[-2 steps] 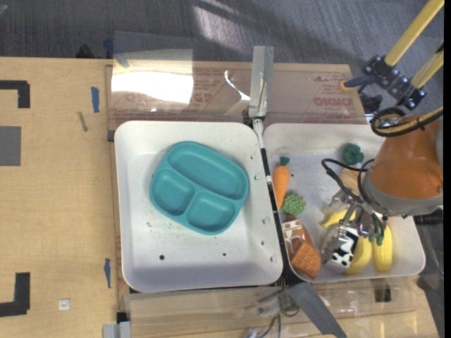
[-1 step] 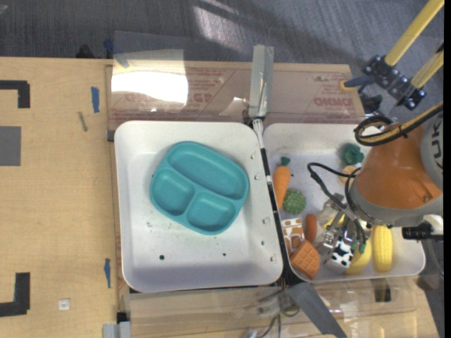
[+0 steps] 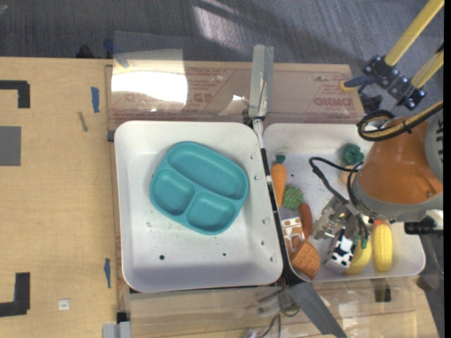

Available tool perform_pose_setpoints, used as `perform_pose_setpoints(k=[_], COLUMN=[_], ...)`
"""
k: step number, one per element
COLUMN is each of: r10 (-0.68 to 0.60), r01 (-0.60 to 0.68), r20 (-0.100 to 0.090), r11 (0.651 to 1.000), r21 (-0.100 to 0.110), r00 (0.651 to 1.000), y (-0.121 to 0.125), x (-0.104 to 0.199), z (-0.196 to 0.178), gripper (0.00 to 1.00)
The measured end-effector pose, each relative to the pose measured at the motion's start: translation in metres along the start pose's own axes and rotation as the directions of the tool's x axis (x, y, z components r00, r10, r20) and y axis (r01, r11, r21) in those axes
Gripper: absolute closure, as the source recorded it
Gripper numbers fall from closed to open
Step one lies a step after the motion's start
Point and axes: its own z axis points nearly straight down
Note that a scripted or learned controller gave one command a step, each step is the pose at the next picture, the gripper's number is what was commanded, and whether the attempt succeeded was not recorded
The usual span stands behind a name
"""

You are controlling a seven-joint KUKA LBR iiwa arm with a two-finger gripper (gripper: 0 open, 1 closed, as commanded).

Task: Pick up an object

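Note:
The right bin (image 3: 320,146) holds several toy foods. An orange carrot (image 3: 279,178) lies along its left wall, with a green leafy piece (image 3: 292,197) and a reddish sausage (image 3: 306,219) beside it. A small printed box (image 3: 292,227) and a brown waffle (image 3: 306,258) sit near the front left corner. A yellow corn cob (image 3: 382,246), a banana (image 3: 360,258) and a black-and-white toy (image 3: 343,251) lie at the front. A green broccoli (image 3: 351,153) sits near the back. My gripper (image 3: 341,222) hangs low over the front middle, just above the black-and-white toy and the banana.
The left bin (image 3: 134,210) holds a teal divided plate (image 3: 200,186). A metal divider (image 3: 259,90) stands behind the seam between the bins. The orange wrist band (image 3: 398,164) and a black cable cover the right bin's far right side.

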Motion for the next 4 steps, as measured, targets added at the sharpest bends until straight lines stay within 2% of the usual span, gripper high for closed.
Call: perform_pose_setpoints(k=[1,2,3,4], r10=[0.055,0.057,0.036,0.045], r01=[-0.055,-0.057,-0.036,-0.045], r20=[-0.022,-0.010,-0.018,-0.020], r11=[0.998,0.998,0.999,0.999], r21=[0.006,0.005,0.004,0.005], r00=[0.998,0.998,0.999,0.999], y=[0.023,0.021,0.055,-0.001], x=[-0.040,-0.043,-0.122,-0.077], z=[0.014,0.014,0.018,0.016], gripper=[1.00,0.00,0.00,0.00])
